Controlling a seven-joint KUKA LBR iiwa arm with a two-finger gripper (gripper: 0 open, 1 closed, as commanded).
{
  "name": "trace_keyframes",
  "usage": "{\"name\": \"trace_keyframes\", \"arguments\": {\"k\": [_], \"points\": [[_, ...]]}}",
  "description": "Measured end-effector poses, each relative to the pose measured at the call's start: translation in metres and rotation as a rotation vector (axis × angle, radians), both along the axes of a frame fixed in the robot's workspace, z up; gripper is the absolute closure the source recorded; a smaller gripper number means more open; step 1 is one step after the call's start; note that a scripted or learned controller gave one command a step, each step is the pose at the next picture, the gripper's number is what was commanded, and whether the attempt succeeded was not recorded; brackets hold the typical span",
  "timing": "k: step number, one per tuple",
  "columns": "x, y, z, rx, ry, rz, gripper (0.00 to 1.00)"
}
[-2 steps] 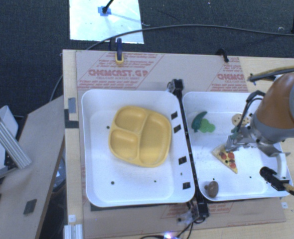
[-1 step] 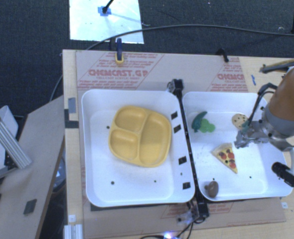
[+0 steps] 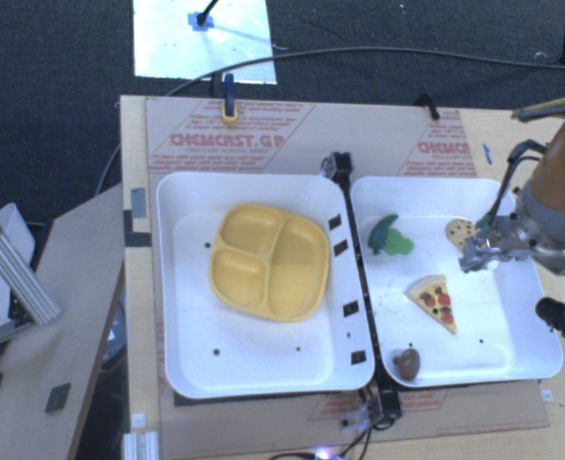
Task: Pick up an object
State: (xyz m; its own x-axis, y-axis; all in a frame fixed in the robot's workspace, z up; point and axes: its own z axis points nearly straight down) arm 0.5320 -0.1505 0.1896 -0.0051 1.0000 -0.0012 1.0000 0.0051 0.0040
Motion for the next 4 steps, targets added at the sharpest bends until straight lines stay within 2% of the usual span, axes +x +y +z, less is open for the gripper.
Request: {"name": "trace_keyframes", "arguments": {"k": [1, 2, 4], "points": [[0.002, 0.000, 0.053, -0.001, -0.002, 0.000, 1.00], [0.008, 0.058, 0.040, 0.003, 0.003, 0.005, 1.00], [0.016, 0.163, 0.054, 0.003, 0.004, 0.005, 1.00]]}}
